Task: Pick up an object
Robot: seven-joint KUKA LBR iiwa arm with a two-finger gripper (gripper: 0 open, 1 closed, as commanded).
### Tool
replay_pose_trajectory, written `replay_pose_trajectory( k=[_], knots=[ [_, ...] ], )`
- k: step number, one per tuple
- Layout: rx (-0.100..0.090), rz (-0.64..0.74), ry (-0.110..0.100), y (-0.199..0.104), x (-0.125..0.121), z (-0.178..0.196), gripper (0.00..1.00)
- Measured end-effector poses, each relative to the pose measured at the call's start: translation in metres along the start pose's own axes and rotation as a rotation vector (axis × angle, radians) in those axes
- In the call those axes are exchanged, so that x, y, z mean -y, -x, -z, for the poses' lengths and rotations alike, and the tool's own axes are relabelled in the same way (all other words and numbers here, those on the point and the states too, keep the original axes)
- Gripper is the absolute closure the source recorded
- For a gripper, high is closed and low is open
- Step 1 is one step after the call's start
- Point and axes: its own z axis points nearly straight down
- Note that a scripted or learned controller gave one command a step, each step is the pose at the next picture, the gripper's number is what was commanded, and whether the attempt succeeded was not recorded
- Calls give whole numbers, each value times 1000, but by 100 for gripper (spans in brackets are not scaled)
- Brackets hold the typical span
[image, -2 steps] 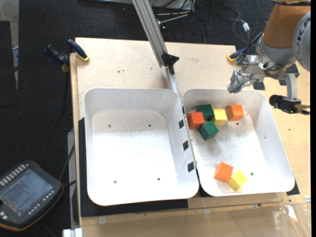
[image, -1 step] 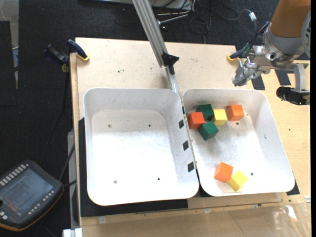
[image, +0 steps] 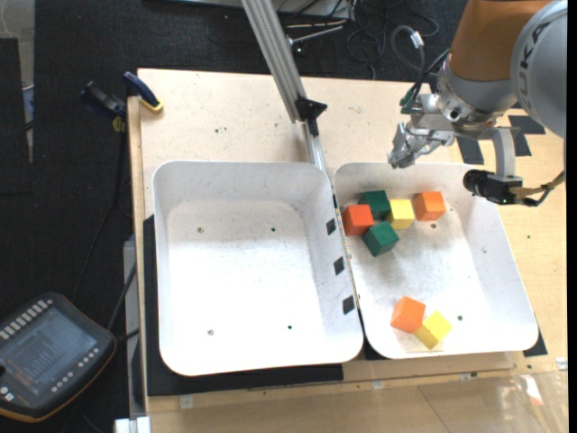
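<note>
The gripper (image: 403, 155) hangs over the far rim of the right bin (image: 491, 269), carrying nothing (whether it is spread or closed, I cannot tell). Blocks cluster near that far edge, the green block (image: 375, 204) closest, probably the handiest target below.

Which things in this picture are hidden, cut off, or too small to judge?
- Hand, camera view: too small and blurred to judge its state.
- Arm: cut off by the top and right edges.
- Pendant: cut by the left edge, screen text unreadable.
- Yellow block: its contact with the neighbouring green block is unclear.
</note>
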Motion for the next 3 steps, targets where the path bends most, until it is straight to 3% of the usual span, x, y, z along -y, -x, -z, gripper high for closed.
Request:
replay_pose_trajectory(
  k=[2, 3],
  knots=[
    [0, 0, -2, -96, 17, -25, 100],
    [0, 1, -1, -149, 34, -18, 100]
  ],
)
